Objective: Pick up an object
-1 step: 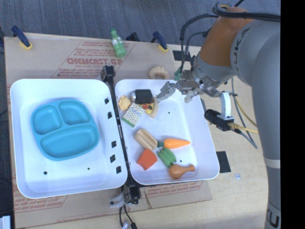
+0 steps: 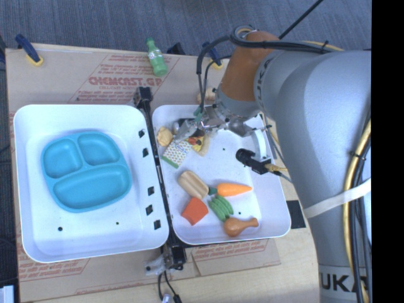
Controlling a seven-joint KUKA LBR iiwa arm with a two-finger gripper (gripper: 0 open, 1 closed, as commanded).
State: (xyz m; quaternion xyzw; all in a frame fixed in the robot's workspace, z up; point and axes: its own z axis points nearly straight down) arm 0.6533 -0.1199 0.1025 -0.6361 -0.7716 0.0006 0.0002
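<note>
So the gripper is reaching down into the far end of the right bin, sitting over a small clutter of toys there; can't tell its grip state; a yellowish toy is lying just left of it, a checkered packet just below-left; nearer the camera from it are lying a bread roll, a carrot, a red block, a green piece, a drumstick; well left, a blue tray is sitting in the left bin.
</note>
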